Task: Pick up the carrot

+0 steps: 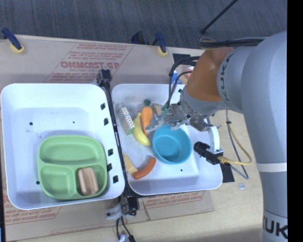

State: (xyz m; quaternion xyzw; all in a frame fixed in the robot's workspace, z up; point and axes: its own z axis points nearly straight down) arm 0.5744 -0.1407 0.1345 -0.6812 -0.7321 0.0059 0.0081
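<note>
The carrot (147, 116), orange with a small green top, lies in the right bin (202, 178) near its back left. A yellow banana (140, 133) rests against its left and front side. My gripper (159, 121) is low over the bin, just right of the carrot and at the back-left rim of the blue bowl (172, 145). The grey wrist with its orange band (207, 77) hides the bin's back right part. The carrot rests on the bin floor beside the gripper.
A ridged grey-white piece (125, 119), a yellow wedge (129, 162) and an orange-red sausage (144, 168) lie along the right bin's left and front. The left bin (20, 110) holds a green divided plate (70, 158) with a bread loaf (87, 180).
</note>
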